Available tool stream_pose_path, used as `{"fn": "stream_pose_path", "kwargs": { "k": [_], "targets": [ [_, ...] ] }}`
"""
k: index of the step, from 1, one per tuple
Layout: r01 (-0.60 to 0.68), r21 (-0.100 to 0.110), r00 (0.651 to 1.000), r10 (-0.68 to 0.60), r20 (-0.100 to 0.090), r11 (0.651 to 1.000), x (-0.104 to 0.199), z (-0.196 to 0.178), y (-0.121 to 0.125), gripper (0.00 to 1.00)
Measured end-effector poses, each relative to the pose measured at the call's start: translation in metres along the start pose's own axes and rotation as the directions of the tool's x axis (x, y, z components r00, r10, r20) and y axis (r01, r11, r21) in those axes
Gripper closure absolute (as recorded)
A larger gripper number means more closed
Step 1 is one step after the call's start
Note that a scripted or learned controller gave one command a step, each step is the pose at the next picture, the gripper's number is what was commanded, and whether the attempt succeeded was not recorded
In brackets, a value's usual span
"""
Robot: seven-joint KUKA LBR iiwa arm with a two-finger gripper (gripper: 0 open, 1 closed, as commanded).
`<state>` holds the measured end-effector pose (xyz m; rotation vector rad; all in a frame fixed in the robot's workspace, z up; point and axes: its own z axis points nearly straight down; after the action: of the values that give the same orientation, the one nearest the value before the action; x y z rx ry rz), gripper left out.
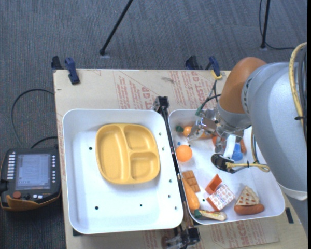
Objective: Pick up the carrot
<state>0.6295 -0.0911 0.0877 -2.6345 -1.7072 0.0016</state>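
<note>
Orange plastic, smooth and probably hollow: this is how the carrot [192, 196] looks to me, so you can expect it to be light, stiff and a little slippery. It is long and thin, with a taper toward one end. I think the best place to take it is across the middle of its body, with the fingers closing on the narrow width, because near the tip it may slide out.

The carrot lies in the right bin [272, 188], close along its left wall, in the lower part of the view. It points roughly up and down in the view. Just above it is a brown waffle piece [191, 180], touching or nearly touching it, and at its lower end lies a pale long food piece [212, 215]. An orange ball [184, 153] sits further up the same wall.

The gripper [205, 127] is at the upper part of the right bin, well apart from the carrot, over a small cluster of toys there. How wide it stands, I cannot tell, and I also cannot say if it has hold of anything.

To reach the carrot, you would need the arm to travel down the view and toward the left wall. This wall is near, so one finger may have little room.
</note>
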Motion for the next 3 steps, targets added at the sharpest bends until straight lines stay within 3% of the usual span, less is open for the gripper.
{"fn": "stream_pose_path", "kwargs": {
  "k": [1,2,3],
  "targets": [
    [-0.216,0.002,0.976,0.216,0.001,0.976,-0.007,0.001,-0.010,0.00],
    [-0.474,0.003,0.881,0.474,0.002,0.881,0.002,0.001,-0.020,0.00],
    [-0.792,0.001,0.610,0.792,0.001,0.610,-0.007,0.000,-0.020,0.00]
  ]
}}
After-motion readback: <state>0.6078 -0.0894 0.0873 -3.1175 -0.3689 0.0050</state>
